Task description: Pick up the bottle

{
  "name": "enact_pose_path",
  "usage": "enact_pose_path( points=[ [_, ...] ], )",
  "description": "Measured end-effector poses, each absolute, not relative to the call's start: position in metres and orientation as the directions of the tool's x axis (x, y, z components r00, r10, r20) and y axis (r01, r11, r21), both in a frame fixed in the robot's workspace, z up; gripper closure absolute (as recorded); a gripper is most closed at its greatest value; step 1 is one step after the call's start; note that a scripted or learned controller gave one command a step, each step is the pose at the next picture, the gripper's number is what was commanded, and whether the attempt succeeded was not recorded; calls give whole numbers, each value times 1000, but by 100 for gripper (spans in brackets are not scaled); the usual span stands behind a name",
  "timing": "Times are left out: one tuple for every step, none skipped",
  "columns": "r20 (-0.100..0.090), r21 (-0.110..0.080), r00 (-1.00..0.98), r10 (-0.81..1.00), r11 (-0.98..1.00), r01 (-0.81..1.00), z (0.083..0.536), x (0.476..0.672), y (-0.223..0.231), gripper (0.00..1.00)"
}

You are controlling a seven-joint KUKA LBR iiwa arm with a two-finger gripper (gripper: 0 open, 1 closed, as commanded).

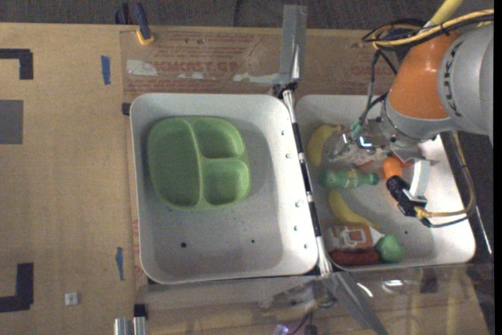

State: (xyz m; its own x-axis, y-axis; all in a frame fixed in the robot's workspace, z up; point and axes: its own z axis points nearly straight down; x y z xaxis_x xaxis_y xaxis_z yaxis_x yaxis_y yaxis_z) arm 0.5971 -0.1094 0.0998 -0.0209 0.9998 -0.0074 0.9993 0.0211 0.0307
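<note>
While the gripper (362, 143) hangs over the right bin (455, 247), the green bottle (351, 179) lies just at its six o'clock, long axis running three to nine. Whether it grips anything, I cannot tell.

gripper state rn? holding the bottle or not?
Gripper: cannot be told. It sits low in the right bin, just above the green bottle; no grasp on it can be seen.

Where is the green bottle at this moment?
The green bottle lies on its side in the right bin, just below the gripper, between two bananas: one above it, the other below it.
</note>
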Motion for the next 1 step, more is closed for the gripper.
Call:
enact_pose_path(
  points=[
    [2, 7, 224, 975, -224, 975, 89, 551, -111, 0]
  ],
)
